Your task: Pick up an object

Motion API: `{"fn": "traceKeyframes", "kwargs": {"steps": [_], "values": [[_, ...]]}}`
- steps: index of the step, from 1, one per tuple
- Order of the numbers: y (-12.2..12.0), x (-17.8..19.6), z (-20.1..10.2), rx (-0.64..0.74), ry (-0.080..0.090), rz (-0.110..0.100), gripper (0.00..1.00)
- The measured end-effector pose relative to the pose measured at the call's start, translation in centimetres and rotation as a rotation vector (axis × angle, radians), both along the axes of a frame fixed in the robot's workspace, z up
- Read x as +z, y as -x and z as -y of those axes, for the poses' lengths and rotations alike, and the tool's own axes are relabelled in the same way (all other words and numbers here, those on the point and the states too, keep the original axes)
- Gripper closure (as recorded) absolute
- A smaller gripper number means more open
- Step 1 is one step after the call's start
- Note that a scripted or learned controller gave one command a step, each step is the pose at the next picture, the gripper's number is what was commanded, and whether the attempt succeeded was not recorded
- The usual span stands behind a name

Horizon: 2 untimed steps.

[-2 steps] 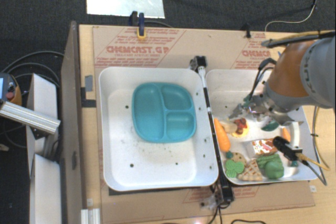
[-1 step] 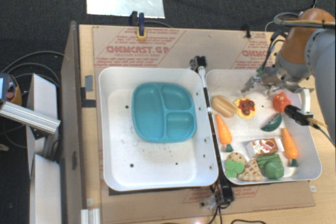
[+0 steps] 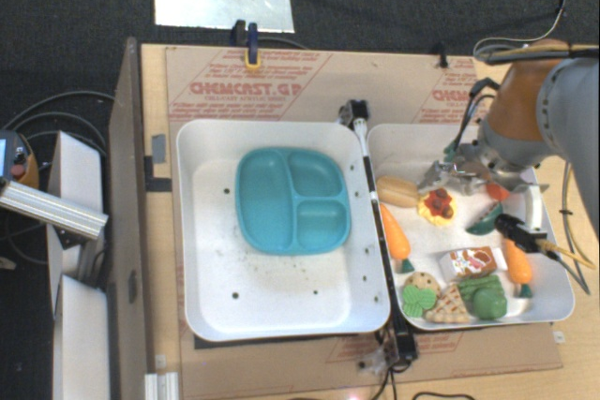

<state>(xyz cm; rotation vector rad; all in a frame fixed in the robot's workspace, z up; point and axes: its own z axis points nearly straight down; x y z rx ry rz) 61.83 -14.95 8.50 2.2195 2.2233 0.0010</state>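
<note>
So the setup here is 2 shallow white bins side by side on the bench. The left bin just carries a teal divided plate sitting roughly in its middle, slightly toward the far edge. All the toy food is piled in the right bin, which I'd guess is why the arm is reaching down over that one. The gripper sits low near the bin's far-left part, and its fingers look spread apart with nothing between them, though it's small and cluttered so I'm not 100% on that. Just beside and below it lies a small yellow piece with red on top, which looks like the likeliest target to me. It's roundish, so no real long axis to speak of. Next to it, a beige bread-roll shape lies by the left wall with its long axis running left to right. An orange carrot hugs the left wall too, long axis running from the far side toward the near edge, thin end pointing far. A 2nd carrot sits near the right edge, and a green leafy piece, a cookie and a small red-and-white packet crowd the near edge. Everything's packed tight, so a clean grab looks tricky.
</note>
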Motion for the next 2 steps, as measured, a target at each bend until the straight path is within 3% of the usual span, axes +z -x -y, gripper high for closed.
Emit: {"fn": "traceKeyframes", "kwargs": {"steps": [1, 2], "values": [[6.9, 7.0, 2.3, -0.004, 0.002, 0.002, 0.0], [0.6, 0.1, 1.7, 0.004, -0.001, 0.005, 0.0]]}}
